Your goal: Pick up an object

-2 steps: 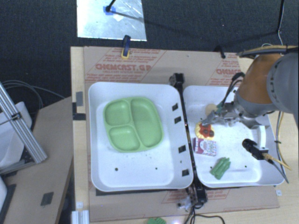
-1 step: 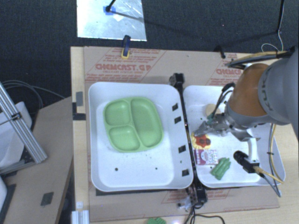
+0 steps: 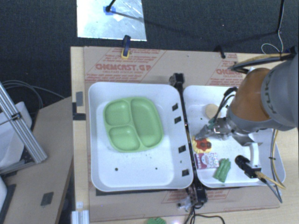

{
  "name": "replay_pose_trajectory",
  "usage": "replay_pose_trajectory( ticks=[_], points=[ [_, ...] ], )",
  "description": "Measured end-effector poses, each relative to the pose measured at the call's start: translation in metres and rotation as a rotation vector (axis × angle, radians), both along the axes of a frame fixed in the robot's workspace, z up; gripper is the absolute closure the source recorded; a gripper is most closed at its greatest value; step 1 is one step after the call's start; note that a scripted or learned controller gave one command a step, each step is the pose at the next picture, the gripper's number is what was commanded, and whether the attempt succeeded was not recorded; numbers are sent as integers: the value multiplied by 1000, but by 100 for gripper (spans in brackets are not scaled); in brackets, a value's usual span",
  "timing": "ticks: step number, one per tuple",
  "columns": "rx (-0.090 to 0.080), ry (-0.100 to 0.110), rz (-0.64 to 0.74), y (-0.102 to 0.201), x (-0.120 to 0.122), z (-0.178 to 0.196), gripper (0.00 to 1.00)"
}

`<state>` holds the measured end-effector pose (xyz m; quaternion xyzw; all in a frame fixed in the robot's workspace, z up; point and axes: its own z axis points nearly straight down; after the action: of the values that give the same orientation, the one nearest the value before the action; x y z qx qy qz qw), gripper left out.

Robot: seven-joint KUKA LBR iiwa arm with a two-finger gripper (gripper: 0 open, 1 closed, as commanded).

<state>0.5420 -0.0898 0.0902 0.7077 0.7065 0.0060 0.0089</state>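
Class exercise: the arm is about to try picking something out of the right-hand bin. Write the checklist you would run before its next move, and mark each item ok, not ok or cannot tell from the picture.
1. Claw is over the right bin: ok.
2. A target lies close below it, the red and yellow item: ok.
3. Claw open wide enough: cannot tell.
4. Nothing already held in the claw: cannot tell.
5. Neighbours leave room: not ok, the red and white packet touches the target; the green object is close by.
6. Green divided tray lies in the left bin, out of the way: ok.
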Motion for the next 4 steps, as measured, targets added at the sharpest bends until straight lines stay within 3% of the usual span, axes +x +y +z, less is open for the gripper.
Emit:
replay_pose_trajectory(
  ticks=[1,2,3,4],
  points=[
    [9,10,4,-24,9,0,0],
    [-1,3,3,-6,-10,-1,0],
    [10,15,5,-17,0,-2,0],
    [-3,1,1,0,-20,-1,0]
  ],
)
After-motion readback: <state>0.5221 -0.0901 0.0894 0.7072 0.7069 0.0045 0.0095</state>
